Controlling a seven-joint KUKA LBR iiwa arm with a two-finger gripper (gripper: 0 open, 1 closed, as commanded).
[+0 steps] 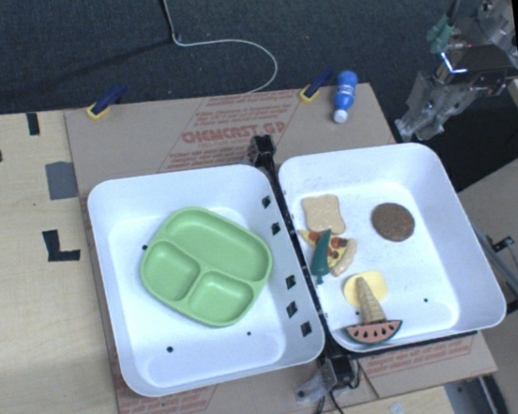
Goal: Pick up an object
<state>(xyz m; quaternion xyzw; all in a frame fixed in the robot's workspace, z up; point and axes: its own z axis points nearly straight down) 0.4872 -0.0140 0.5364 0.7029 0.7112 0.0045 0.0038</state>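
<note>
My claw [422, 118], its grip state impossible to tell, hangs beyond the right bin [450, 223]; the isolated brown cookie [393, 221] looks the cleanest pick.

You are looking down on a pale wooden bench [26, 308] with a brown cardboard sheet [220, 126] on it. Two shallow white plastic bins [113, 211] sit touching on the cardboard, with a blue-and-white bottle [345, 94] behind them.

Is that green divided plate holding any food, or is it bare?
Bare. The green divided plate shows three bare compartments in the left bin.
</note>
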